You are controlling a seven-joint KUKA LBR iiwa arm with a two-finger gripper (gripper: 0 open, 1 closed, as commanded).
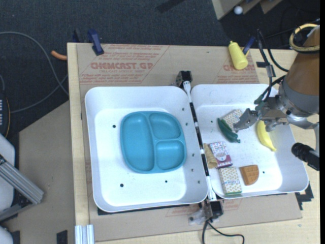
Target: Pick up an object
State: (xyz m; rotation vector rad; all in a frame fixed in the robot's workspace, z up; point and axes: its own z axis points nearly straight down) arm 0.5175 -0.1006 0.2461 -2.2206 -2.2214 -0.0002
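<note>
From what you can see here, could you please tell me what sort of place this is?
Probably a robotics lab test bench: two shallow white plastic bins on a cardboard-covered bench, toy food such as a yellow plastic banana, and loose black cables on dark carpet.

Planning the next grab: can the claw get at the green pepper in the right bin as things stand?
Probably yes. The claw hangs just right of the green pepper, nothing lies on top of it, and only a patterned packet sits close behind.

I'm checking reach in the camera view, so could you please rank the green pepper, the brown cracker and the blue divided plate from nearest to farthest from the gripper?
Measured from the gripper over the right bin:
1. Green pepper, just to the gripper's left in the picture, same bin.
2. Brown cracker, near that bin's lower edge.
3. Blue divided plate, across in the left bin.
</note>
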